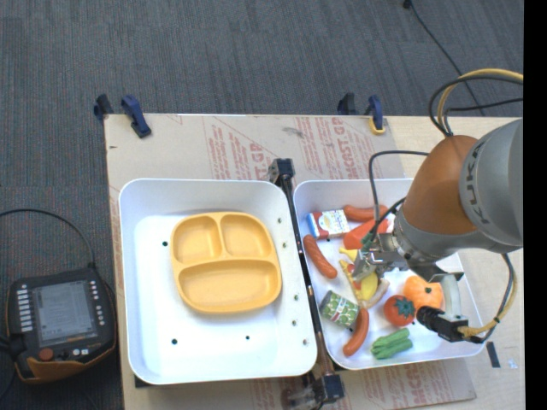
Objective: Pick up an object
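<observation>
Gripper (369,261) is down in the right bin (386,364), over the middle of the toy-food pile, arm reaching in from the right. Directly under and touching the gripper tip is a yellow item (367,287), possibly a banana or corn piece, partly hidden; this looks like the target. Its long axis cannot be judged, since the gripper covers its upper part. Gripper opening: cannot tell from this slanted overhead view, and nothing is visibly lifted clear of the bin floor. Neighbours crowd the spot: a red sausage (320,256) lies to the left, running diagonally from upper left to lower right; a green can (340,308) sits below-left, just beside the yellow item; a second sausage (357,331) is below it; a tomato (398,311) and an orange (424,293) lie to the lower right, under the wrist; a milk carton (328,223) is above-left. Green vegetable (391,344) near the bin's front rim. Left bin (141,314) holds a yellow divided plate (226,260), well apart from the gripper. Judgement: the move ahead depends on a straight vertical relation, target beneath the gripper, with a risk of catching the can or a sausage too
</observation>
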